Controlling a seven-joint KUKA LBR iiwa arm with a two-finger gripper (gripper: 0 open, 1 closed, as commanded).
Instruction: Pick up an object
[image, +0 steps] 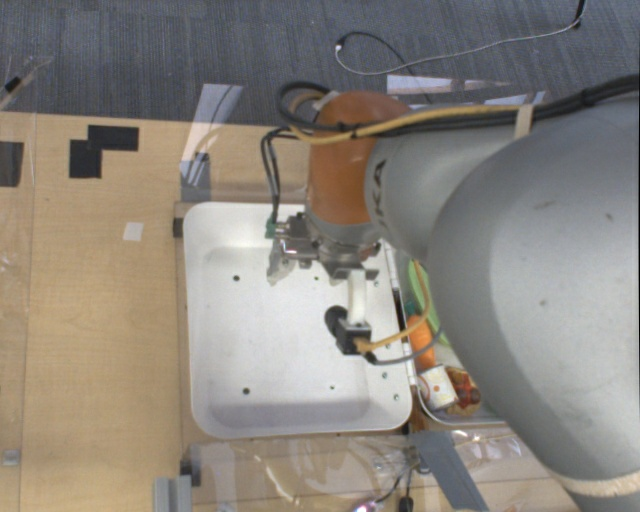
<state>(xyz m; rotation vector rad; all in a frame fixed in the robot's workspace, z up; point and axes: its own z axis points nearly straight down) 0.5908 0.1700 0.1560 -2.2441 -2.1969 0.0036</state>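
Gripper (303, 250) hangs above the left bin (230, 330), hunting; open or shut, I cannot tell; an orange thing (424, 345) lies in the right bin (440, 414); next it must move there and dip.

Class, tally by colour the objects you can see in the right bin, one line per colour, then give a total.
Green object: 1
Orange object: 1
White object: 1
Brown object: 1
Total: 4 visible; the arm covers the rest of the right bin.
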